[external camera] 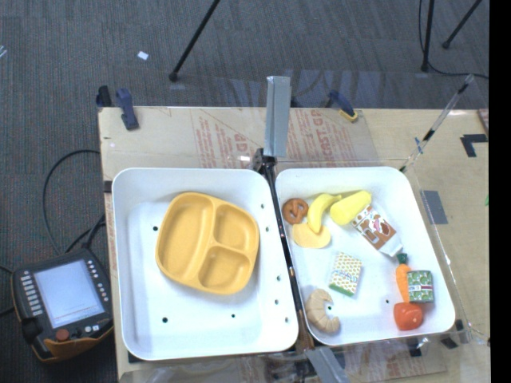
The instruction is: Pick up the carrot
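Bench bins: carrot (402, 281) near right bin's (371, 303) right wall, touching green box (421, 286); room leftward.

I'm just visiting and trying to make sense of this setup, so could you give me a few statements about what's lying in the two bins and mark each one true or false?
1. The yellow divided plate lies in the left bin. True.
2. The carrot lies in the left bin beside the plate. False: it lies in the right bin, near that bin's right wall.
3. The croissant lies near the right bin's front edge. True.
4. The pretzel sits on the plate. False: it lies in the right bin's back left corner, beside the banana.
5. The carrot lies close to a small green carton. True.
6. The banana lies at the front of the bin next to the croissant. False: it lies near the back.
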